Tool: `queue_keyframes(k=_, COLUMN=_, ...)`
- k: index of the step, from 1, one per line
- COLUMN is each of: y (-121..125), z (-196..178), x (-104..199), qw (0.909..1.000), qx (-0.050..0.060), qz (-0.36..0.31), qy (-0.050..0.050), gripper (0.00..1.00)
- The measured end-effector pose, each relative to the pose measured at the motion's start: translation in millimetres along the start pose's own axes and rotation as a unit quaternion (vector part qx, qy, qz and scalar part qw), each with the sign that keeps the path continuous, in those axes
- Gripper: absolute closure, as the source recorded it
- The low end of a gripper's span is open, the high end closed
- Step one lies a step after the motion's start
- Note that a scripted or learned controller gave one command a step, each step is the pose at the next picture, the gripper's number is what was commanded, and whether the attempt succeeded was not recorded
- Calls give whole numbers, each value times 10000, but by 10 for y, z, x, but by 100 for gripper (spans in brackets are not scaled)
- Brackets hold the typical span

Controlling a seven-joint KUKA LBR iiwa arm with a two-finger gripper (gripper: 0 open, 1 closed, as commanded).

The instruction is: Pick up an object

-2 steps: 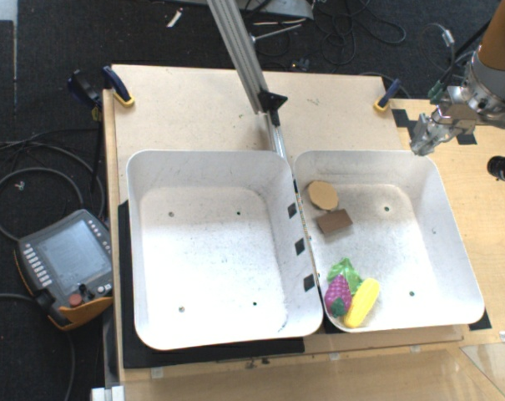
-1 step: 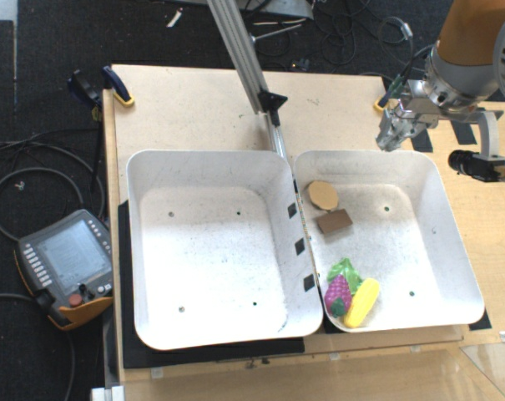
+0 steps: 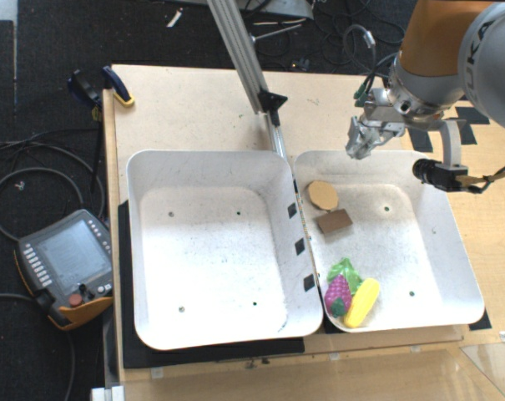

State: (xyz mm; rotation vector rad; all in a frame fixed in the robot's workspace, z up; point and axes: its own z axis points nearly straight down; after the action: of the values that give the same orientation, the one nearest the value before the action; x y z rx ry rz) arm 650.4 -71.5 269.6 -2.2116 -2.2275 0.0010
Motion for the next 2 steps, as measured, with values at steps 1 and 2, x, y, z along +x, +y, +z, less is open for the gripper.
queue_keyframes(k=1, y=36, z=60, x=432, qw=10000, qx=-7, qz=2, qy=-1, gripper=100)
queue_keyframes(k=2, y=153, z=167, x=1032, qw=10000, qx=-15, qz=-3, qy=1, gripper=100)
